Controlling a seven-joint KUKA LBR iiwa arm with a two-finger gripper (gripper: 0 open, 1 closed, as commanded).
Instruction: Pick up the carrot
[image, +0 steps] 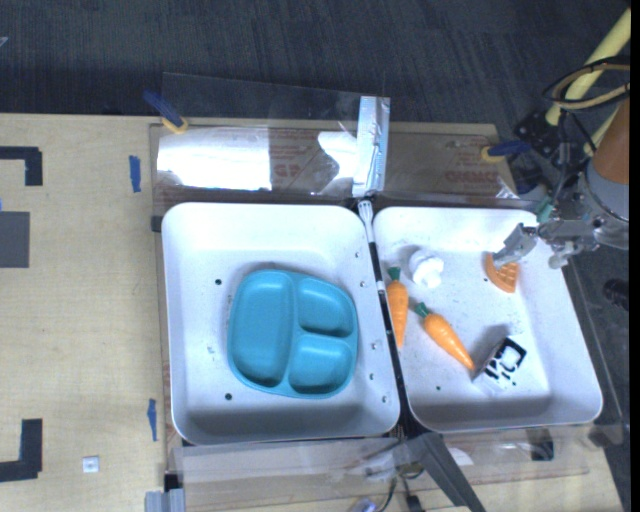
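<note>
I see one carrot (445, 338) lying free in the middle of the right bin (575, 395), and a second carrot (397, 310) tight against its left wall. The gripper (533, 243) hangs over the bin's upper right part beside an orange slice (502, 272); I cannot tell how its jaws stand.

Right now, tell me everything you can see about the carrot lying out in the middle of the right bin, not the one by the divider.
The carrot is a small orange toy, plastic by its look, with a green leafy top. It lies flat on the floor of the right bin, slanted, its green end toward the bin's upper left and its tip toward the lower right, close to a black-and-white block. A second carrot lies apart from it along the divider. The gripper is up and to the right, clear of it.
</note>
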